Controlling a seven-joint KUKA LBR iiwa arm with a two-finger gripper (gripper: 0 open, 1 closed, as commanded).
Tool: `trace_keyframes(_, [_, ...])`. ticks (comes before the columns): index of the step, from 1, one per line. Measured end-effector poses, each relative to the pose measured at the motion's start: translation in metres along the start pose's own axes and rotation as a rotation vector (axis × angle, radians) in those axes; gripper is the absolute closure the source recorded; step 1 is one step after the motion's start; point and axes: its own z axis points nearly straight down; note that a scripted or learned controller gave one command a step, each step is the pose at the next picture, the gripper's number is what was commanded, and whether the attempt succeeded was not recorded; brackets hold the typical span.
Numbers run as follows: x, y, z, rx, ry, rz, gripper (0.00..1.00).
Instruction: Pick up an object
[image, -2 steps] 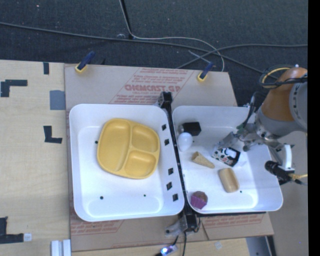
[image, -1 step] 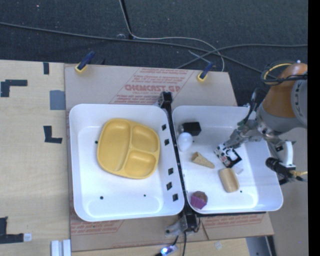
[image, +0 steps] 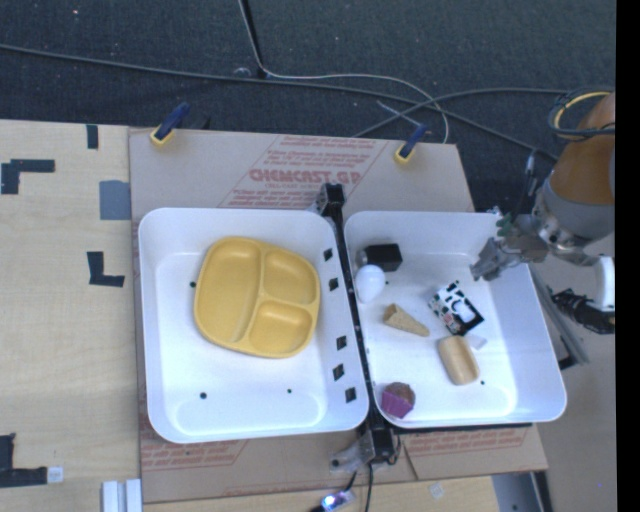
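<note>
Objects for picking lie in the right bin (image: 520, 330): a black block (image: 383, 256) at the far left with a white ball (image: 370, 283) touching its near side, a tan wedge (image: 405, 320) near the middle, a black-and-white patterned item (image: 457, 307) to its right, a tan bread-like roll (image: 458, 359) nearer still, and a purple round piece (image: 398, 399) at the near edge. The left bin (image: 170, 330) holds a yellow divided plate (image: 256, 296), tilted slightly in its middle. The gripper (image: 492, 262) hangs over the far right side of the right bin, apart from every item; whether it is spread or pressed together cannot be told, and nothing shows within it. The arm (image: 580, 190) enters from the right.

Both bins sit side by side on a brown cardboard sheet (image: 300, 170) with red print, pinned at the far edge by two blue-and-yellow clamps (image: 170, 124). The sheet rests on a pale wooden surface (image: 60, 330) marked with dark tape pieces. Beyond lies dark carpeted floor (image: 120, 50) crossed by cables (image: 400, 105).
</note>
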Motion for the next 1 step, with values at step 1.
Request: trace_keyframes(1, [0.0004,0.0013,-0.0417,0.001,0.001,0.000,1.00])
